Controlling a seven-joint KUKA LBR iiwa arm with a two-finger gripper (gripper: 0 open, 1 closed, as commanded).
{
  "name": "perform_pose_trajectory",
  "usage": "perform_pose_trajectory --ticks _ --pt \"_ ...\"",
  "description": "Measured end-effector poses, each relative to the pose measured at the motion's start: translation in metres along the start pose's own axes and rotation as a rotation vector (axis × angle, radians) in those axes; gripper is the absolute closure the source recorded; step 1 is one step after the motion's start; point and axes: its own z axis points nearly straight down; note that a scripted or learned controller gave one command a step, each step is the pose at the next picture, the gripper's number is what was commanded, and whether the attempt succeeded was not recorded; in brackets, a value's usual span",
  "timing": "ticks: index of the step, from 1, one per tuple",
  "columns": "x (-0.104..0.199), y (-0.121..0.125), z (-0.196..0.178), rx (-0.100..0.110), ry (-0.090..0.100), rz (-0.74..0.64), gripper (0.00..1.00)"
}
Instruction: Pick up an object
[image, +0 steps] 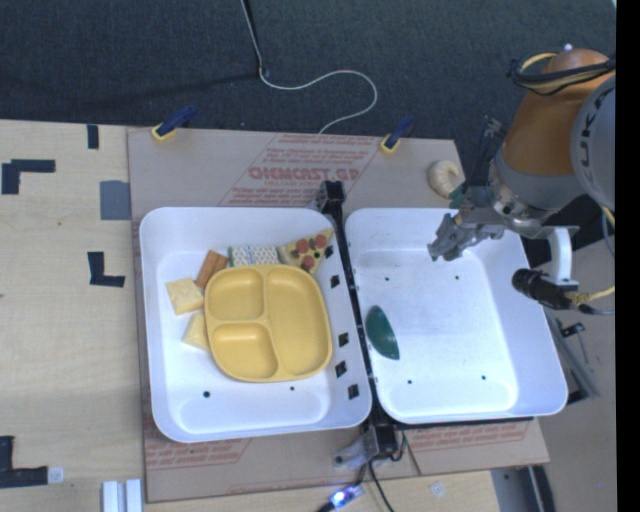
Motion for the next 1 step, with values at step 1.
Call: perform_pose_trajectory --ticks 1 --pt "0.0188 -0.0374 0.0050 0.000 0.000 0.002 1.00"
